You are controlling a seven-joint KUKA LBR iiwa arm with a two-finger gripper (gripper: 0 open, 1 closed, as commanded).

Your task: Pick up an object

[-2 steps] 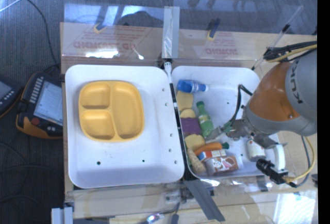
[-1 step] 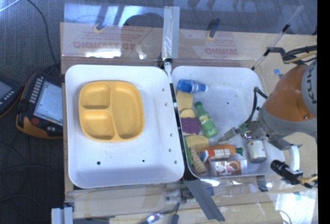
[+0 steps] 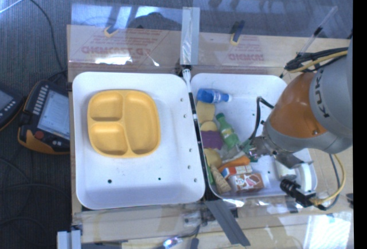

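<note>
White plastic, two bins on the worktop. Left bin (image 3: pixel 137 185) carries a yellow divided plate (image 3: pixel 123 123). Right bin (image 3: pixel 243 82) has its clutter packed along the left wall: blue-capped bottle (image 3: pixel 212 96), green bottle (image 3: pixel 227 132), purple block (image 3: pixel 211 139), orange carrot-like piece (image 3: pixel 239 160), brown snack packet (image 3: pixel 248 181).

Arm (image 3: pixel 307 113) comes in from the right, wrist low over the right bin's middle. Gripper (image 3: pixel 256 147) sits just beside the green bottle and carrot piece; cannot tell whether its fingers are apart or together, and nothing is visibly held.

Judgement: items touch and overlap, so go for one with free sides. The blue-capped bottle lies apart from the pile. Descend straight, straddle its narrow width, close, then lift slowly.
</note>
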